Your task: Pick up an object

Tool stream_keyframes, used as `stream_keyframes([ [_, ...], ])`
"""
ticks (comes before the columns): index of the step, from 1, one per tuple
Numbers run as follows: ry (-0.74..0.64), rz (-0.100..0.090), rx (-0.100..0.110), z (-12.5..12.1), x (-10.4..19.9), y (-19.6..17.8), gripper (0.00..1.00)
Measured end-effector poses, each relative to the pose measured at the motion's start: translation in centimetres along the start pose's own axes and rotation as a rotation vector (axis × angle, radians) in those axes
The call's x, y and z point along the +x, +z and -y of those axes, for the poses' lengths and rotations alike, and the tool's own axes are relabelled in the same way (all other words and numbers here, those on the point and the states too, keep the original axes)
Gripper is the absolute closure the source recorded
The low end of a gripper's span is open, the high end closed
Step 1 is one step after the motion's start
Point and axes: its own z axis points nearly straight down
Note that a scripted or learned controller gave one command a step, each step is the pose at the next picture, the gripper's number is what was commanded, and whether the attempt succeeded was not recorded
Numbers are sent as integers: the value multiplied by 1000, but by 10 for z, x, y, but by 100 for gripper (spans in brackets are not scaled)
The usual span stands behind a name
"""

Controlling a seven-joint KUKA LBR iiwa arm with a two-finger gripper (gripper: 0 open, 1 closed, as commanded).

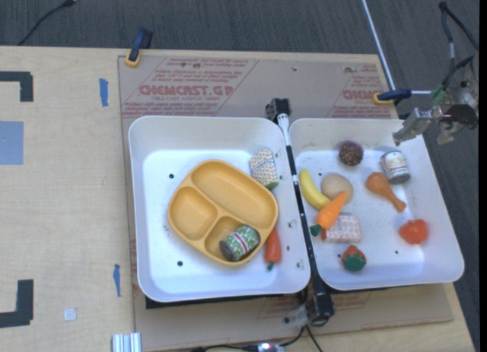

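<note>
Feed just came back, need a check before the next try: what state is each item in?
Tray: flat in left bin, holds a can.
Green can: on its side in tray's lower compartment.
Silver can: tilted, in right bin.
Banana: lying at right bin's left edge.
Carrot: lying across the potato's lower edge.
Gripper: over right bin's far corner.

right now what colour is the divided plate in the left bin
Yellow-orange, plain with no pattern; the divided plate shows best in the camera view from above.
</note>
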Motion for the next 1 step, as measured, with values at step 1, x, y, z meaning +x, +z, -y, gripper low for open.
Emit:
stream_keyframes([
  [1,1,-1,3,-3,8,123,0],
])
